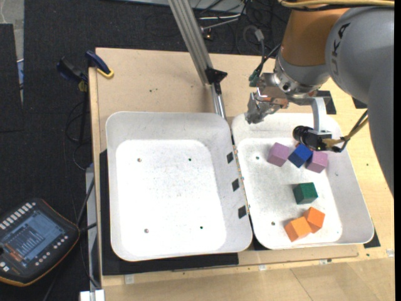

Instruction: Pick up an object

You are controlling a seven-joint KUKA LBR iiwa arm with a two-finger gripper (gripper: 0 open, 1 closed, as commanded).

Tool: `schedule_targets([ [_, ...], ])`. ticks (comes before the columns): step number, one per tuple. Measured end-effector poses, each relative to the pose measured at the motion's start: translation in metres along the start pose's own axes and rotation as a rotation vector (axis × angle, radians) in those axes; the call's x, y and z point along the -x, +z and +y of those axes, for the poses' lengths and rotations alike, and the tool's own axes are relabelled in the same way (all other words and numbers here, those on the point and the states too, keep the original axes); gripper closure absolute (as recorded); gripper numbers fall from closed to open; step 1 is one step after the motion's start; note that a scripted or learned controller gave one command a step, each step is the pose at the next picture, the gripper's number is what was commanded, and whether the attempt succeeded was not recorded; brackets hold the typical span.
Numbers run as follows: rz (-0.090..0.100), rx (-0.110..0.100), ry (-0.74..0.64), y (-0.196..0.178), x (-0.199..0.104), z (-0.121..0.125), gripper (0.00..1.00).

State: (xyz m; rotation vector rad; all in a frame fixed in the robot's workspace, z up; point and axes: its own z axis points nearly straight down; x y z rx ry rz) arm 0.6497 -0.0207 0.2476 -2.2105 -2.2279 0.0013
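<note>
My gripper point(255, 114) hangs over the far left corner of the right bin point(351, 231), above the bin floor and apart from every block. Nothing shows between its fingers. In the right bin lie a purple block point(279, 153), a blue block point(301, 155) and a second purple block point(317, 162) in a row near the far side. A green block point(306, 192) sits mid-bin. Two orange blocks point(298, 228) point(315, 218) rest together near the front edge.
The left bin point(119, 168) lies beside the right one, with black clips along their shared edge. A metal pole point(194, 36) slants down to the bench behind the bins. A teach pendant point(31, 240) sits at the lower left, off the bench.
</note>
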Motion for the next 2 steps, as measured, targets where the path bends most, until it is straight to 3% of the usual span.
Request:
schedule_targets([
  [1,0.000,0.001,0.001,0.007,-0.044,-0.007,1.00],
  [2,0.001,0.002,-0.001,0.012,-0.108,-0.016,1.00],
])
